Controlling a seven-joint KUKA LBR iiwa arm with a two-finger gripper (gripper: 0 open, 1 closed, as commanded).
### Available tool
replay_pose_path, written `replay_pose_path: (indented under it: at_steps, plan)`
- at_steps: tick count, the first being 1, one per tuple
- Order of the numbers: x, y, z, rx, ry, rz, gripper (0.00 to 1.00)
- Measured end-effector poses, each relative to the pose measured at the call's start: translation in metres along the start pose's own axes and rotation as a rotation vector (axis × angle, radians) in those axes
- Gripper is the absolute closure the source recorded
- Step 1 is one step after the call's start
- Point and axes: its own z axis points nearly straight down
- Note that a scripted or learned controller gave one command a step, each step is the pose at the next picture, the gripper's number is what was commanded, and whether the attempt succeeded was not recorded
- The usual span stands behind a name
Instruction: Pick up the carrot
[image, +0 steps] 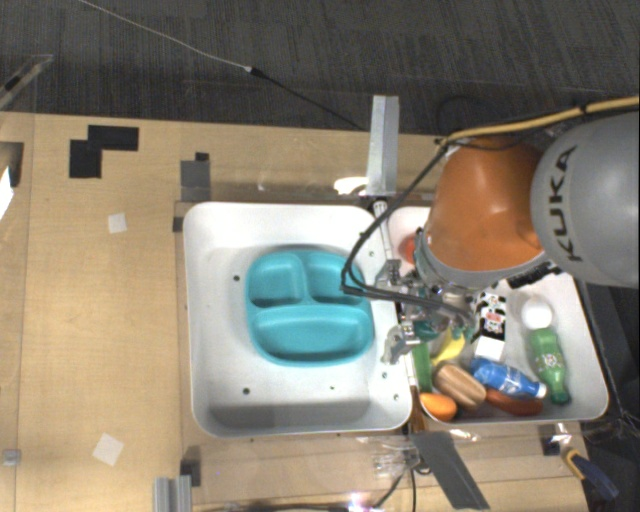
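Note:
An orange piece that looks like the carrot (437, 405) lies in the near left corner of the right bin (590, 392), partly tucked under a tan bread roll (461, 383). My gripper (418, 335) hangs below the orange wrist band over the left side of the right bin, close to the wall between the bins. It sits above a yellow banana-like item (451, 349) and a green item (423, 368), a little farther back than the carrot. The wrist and cables hide the fingertips.
A teal divided plate (305, 305) lies in the left bin (215, 330). The right bin also holds a blue bottle (508, 378), a green bottle (548, 363), a red item (515, 404), a white cap (537, 316) and a red object (406, 246) at the back.

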Motion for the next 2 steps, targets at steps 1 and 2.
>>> replay_pose_path:
  at_steps: [1, 2]
  plan:
    - [0.0, 0.0, 0.0, 0.0, 0.0, 0.0, 0.0]
    - [0.0, 0.0, 0.0, 0.0, 0.0, 0.0, 0.0]
